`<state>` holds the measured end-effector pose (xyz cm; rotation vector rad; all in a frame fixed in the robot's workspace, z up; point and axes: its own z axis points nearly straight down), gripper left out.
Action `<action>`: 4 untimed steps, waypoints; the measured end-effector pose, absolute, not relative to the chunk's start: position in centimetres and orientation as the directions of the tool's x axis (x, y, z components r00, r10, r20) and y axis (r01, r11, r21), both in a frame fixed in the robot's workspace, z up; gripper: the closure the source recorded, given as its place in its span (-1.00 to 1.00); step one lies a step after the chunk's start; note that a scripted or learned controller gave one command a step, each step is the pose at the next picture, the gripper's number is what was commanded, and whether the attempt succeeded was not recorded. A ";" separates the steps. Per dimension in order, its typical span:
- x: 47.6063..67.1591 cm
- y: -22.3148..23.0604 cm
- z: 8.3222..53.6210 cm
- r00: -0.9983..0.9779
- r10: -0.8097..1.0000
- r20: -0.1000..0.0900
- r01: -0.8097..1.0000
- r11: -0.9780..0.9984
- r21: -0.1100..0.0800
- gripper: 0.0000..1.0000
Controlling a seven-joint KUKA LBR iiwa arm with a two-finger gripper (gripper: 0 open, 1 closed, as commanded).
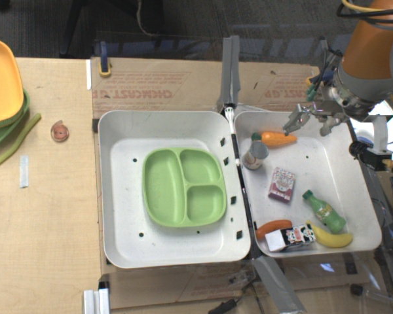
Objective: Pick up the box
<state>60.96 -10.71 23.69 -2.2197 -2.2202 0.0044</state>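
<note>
Spanning most of the bench, two shallow white bins sit side by side, the left bin (118,195) holding a green divided tray (183,187) laid flat near its middle, the right bin (360,175) carrying all the small clutter. Above the right bin's far corner hangs the arm (370,44), its orange band over the wrist, reaching in from the right so that it can drop onto the items below. Its gripper (311,120) hovers at the bin's back edge with its two fingers spread apart and nothing between them, just beside a carrot (278,138) lying near the far wall. The box (282,184), small, with a pink patterned face, lies flat near the middle of the right bin, apart from its neighbours, which should leave room for fingers on either side. Toward the near wall cluster a green bottle (325,212), a banana (333,239), a red sausage-like piece (273,227) and a small black-and-white carton (289,238), touching or nearly so. A grey cup (254,156) stands by the dividing wall. Judging by this, the grasp is not yet begun.
</note>
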 end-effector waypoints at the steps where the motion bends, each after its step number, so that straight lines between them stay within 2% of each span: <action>1: 56.6 -12.1 14.0 -0.052 0.999 0.000 0.999 0.052 -0.003 -1.00; 2: 55.1 -11.3 9.0 -0.098 0.995 0.000 0.995 0.098 -0.003 -1.00; 3: 55.1 -11.5 9.9 -0.094 0.996 0.000 0.996 0.094 -0.004 1.00; 4: 56.2 -2.6 19.1 0.072 0.997 -0.002 0.997 -0.072 -0.002 1.00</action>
